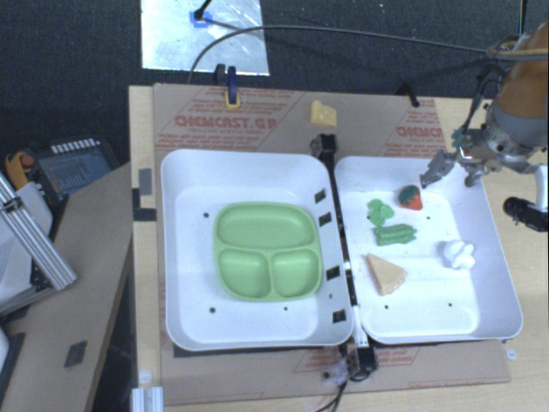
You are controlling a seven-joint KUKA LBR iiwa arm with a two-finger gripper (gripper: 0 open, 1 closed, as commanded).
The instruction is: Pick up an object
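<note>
End effector (452,170), fingers spread and empty, is poised above the right bin (489,230); descent should be centred on the red object (411,197).

one fixed camera sits above the tabletop (146,230) and looks down at a slant from the near side. it stands far enough back to take in both bins whole, the left bin (184,187) and the right bin (489,256) side by side, along with dark floor beyond the far edge. the arm (519,101) enters at the upper right corner.
</note>
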